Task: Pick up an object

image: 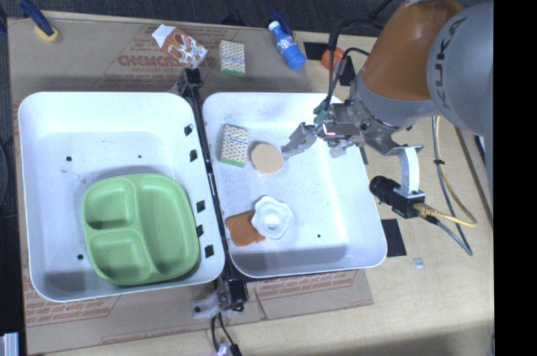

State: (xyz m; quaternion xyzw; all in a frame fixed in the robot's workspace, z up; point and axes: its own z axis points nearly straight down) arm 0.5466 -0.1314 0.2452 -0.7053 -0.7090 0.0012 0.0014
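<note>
— Tan and round, that disc (267, 158) in the right bin (352, 220): is that what the gripper is going for?

— It looks closest. The disc lies flat on the bin floor, touching the right edge of a small green-and-cream packet (235, 145). The gripper (295, 144) sits just to the disc's right, its grey fingers (300, 138) pointing down-left toward it.

— Has it got hold of anything?

— Nothing is between the fingers. Whether they are spread or closed I cannot tell; from this angle they blur into one grey wedge.

— What else is in that bin?

— Nearer the front, a white flower-shaped piece (273, 216) with an orange-brown piece (242, 229) touching its left side.

— And the other bin?

— The left bin (50, 136) holds a green divided tray (139, 228) toward its front.

— Beyond the bins?

— On the cardboard behind them: a second green packet (232, 58), a crumpled wrapper (179, 46), a blue bottle (288, 45) and, far left, a blue-and-yellow clamp (39, 20). The arm (428, 60), with its orange band, comes in from the right.
</note>
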